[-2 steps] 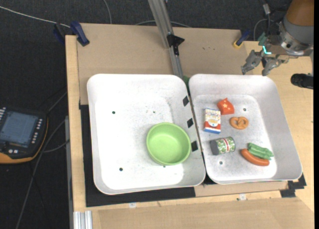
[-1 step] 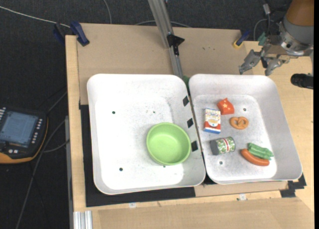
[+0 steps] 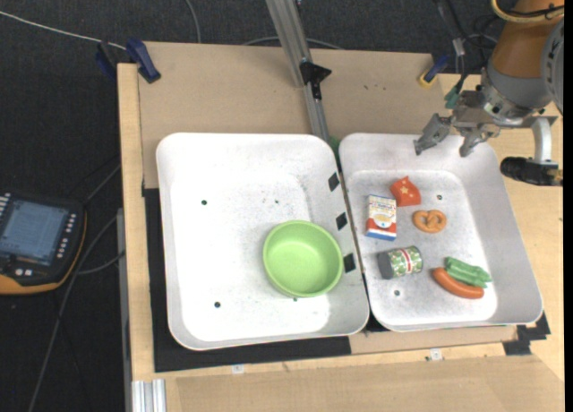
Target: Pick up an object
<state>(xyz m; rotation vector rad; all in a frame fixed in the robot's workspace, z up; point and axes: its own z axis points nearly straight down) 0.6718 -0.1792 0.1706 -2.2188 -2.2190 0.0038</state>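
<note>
My gripper [image 3: 448, 143] hangs over the far rim of the right bin [image 3: 515, 249], fingers spread open with nothing between them. Below it in that bin lie a small red piece [image 3: 406, 191], a white and red carton [image 3: 381, 218], a pretzel [image 3: 431, 220], a small can with a green label [image 3: 400, 262], and a green pickle [image 3: 467, 270] resting against an orange sausage [image 3: 457, 283]. A green bowl [image 3: 302, 259] sits in the left bin [image 3: 224, 186] near its right wall.
A slanted metal pole [image 3: 291, 34] rises behind the two bins. Blue clamps [image 3: 141, 58] hold the bench board at the back corners. A teach pendant [image 3: 36, 240] lies off the bench at the left.
</note>
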